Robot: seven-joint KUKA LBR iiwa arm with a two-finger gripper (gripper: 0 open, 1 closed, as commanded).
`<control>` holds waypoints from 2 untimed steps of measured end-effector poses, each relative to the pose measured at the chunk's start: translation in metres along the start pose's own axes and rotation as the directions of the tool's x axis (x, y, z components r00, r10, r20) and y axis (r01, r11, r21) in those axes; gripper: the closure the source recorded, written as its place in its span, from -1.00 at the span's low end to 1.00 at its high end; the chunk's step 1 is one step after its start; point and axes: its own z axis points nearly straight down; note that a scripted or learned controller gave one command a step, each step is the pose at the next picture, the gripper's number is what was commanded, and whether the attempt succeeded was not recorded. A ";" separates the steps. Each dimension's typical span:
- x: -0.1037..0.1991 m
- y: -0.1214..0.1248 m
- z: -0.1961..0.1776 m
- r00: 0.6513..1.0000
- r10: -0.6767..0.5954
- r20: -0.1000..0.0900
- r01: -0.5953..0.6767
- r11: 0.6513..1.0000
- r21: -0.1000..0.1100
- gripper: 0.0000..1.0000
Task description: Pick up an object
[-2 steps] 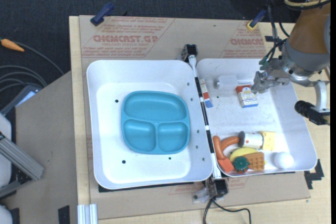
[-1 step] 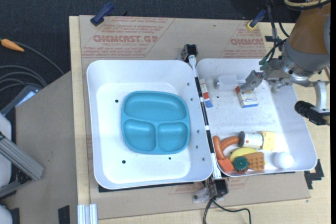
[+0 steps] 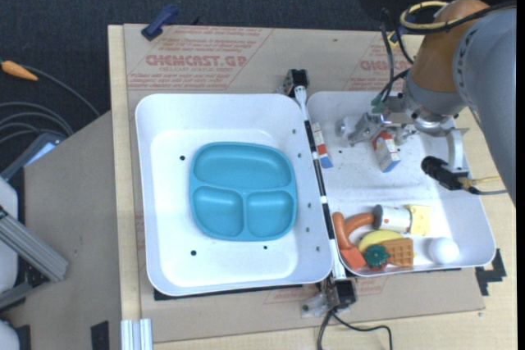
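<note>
Reaching in from the right, grey arm [image 3: 484, 53] with orange band [image 3: 439, 41] sits over the upper part of the right bin [image 3: 472, 221]. Gripper [image 3: 373, 131] low in that bin, metal fingers [image 3: 354, 129] pointing left toward the divider. Can't tell the claw state from this angle, and nothing is clearly seen between the tips. Small red-white-blue object [image 3: 387, 153] lies on the bin floor just beside and below the gripper; contact unclear. Black cable piece [image 3: 441, 172] hangs off the wrist area, right of that object.

Pickable toys cluster along the right bin's near edge, well apart from the gripper: orange carrot-like piece [image 3: 339, 225], orange curved piece [image 3: 358, 221], yellow banana [image 3: 379, 239], green round toy [image 3: 376, 257], waffle-like tan piece [image 3: 400, 252], white cylinder with red end [image 3: 394, 218], pale yellow block [image 3: 419, 219], white ball [image 3: 444, 250]. They touch or overlap each other.

Left bin [image 3: 164, 127] holds a blue divided plate [image 3: 243, 190], three compartments, lying flat near its centre. Small red and blue tags [image 3: 322, 156] on the strip between bins. Bins rest on a cardboard-covered bench [image 3: 197, 57]; blue clip [image 3: 159, 21] at its far left corner.
</note>
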 end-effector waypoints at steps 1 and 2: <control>0.001 0.000 -0.009 1.000 -0.001 0.000 0.001 1.000 0.002 1.00; 0.082 -0.026 -0.117 1.000 0.000 -0.002 0.000 1.000 0.001 1.00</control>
